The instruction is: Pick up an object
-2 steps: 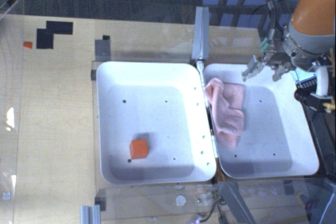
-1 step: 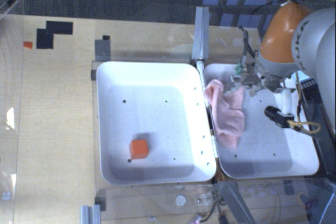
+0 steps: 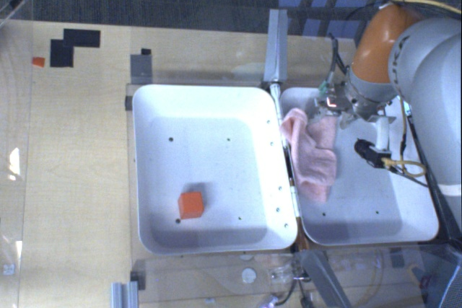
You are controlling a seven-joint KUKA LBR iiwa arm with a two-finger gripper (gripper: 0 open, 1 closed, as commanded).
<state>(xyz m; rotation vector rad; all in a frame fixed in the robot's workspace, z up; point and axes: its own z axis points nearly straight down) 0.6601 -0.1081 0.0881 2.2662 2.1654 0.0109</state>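
The gripper (image 3: 333, 106) is down at the top edge of the pink cloth (image 3: 312, 155) in the right bin (image 3: 375, 227), so I'd say it's mid-grab. Can't tell its state or whether it has the cloth. Next it needs a clean lift. An orange block (image 3: 191, 205) sits well left of the cloth.

Arm (image 3: 426, 76) enters from the right, grey casing filling the right edge; orange band (image 3: 375, 40) sits above the wrist, toward the far right. Gripper (image 3: 330, 106) points down and left from the wrist, at the far side of the scene; finger position not discernible.
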